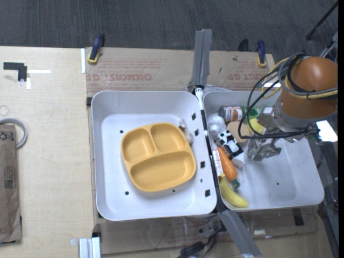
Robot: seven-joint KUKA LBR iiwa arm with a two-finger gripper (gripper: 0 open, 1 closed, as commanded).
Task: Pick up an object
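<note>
The metal end effector [265, 150] hangs over the smooth white right bin [290, 190]; its grip state can't be told. A glossy yellow three-compartment plastic plate [158, 157] lies in the left bin [107, 144].

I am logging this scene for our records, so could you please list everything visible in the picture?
shallow white plastic bins: two, white, side by side on the bench
yellow three-compartment plate: one, yellow, in the left bin
orange carrot: one, orange, right bin, along its left wall
yellow banana: one, yellow, right bin, front-left corner
black-and-white toy: one, right bin, above the carrot
small tin can: one, red and white label, right bin's back
blue clamps: two, on the cardboard behind
claw: one, metal, over the right bin
</note>
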